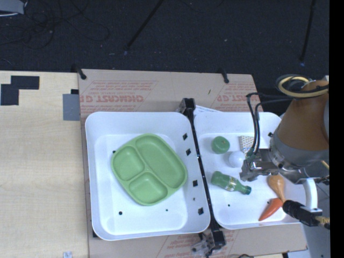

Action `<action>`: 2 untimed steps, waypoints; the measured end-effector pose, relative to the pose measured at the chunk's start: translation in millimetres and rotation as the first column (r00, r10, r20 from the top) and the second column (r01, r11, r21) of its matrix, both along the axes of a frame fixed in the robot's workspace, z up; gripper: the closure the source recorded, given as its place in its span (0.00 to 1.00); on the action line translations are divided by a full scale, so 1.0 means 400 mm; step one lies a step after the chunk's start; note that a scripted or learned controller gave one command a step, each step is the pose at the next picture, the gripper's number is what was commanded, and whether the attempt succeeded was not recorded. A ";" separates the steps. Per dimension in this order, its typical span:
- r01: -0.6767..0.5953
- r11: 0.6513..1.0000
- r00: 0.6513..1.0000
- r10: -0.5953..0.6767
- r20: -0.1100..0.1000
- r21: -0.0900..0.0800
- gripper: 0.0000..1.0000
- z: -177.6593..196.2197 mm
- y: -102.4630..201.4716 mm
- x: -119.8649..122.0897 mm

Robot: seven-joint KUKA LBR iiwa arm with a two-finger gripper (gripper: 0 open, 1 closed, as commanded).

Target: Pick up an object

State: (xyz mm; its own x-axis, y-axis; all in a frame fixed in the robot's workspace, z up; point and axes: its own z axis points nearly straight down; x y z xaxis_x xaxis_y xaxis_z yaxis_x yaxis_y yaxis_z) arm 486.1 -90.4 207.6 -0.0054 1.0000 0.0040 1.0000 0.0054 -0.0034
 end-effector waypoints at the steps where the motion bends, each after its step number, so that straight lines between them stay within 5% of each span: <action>1: 0.000 1.000 1.000 0.000 -0.001 0.000 1.00 0.012 0.138 -0.010; 2: 0.001 1.000 1.000 -0.001 0.000 -0.002 1.00 0.014 0.245 0.022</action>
